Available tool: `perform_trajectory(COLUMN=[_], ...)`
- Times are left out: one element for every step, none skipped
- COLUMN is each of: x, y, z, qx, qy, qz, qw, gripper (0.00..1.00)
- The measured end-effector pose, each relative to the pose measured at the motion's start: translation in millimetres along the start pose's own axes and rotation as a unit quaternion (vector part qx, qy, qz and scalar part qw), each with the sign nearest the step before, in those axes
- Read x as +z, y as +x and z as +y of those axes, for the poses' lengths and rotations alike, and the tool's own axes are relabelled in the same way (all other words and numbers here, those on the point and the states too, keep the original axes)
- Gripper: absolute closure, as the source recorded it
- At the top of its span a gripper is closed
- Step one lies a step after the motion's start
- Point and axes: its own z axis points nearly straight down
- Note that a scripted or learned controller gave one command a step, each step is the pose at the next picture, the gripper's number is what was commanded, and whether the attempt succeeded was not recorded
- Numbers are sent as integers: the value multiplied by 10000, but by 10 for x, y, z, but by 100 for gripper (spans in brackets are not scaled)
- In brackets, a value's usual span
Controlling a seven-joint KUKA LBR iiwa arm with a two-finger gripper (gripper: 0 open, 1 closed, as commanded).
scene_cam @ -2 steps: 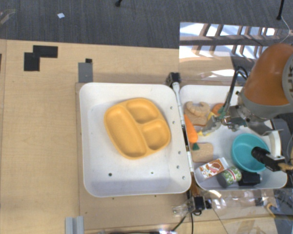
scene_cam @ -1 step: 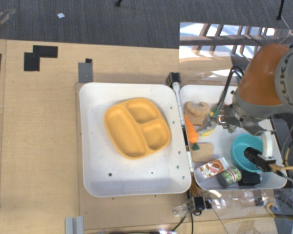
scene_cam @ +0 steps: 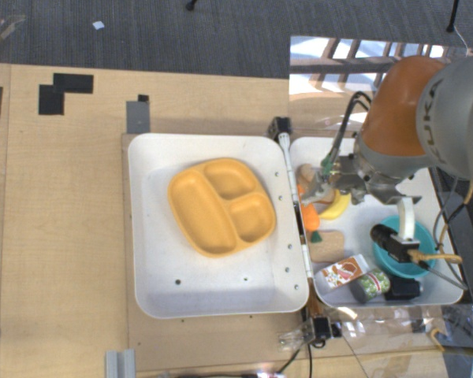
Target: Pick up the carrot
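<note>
Grey arm (scene_cam: 449,109) over right bin (scene_cam: 449,290), fingers (scene_cam: 319,181) state unclear, by 1 carrot (scene_cam: 309,215); 1 yellow tray (scene_cam: 221,205) left.

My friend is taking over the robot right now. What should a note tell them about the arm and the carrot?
Gripper: low over the left side of the right white bin, by the yellow banana; I cannot tell how its jaws stand.
Small orange carrot: lying in the right bin against the divider, just below the gripper.
Yellow sectioned plate: in the left white bin.
Done: the arm is over the carrot's area.
Left: grasp the carrot and lift it; nothing shows it held yet.
</note>
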Motion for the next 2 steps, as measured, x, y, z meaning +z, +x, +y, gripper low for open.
perform_trajectory(x=[4,3], y=[-231,193], z=[-177,-183], qx=[1405,2012], qy=[13,13], qz=[-6,5], qw=[9901,9795], gripper=[0,0])
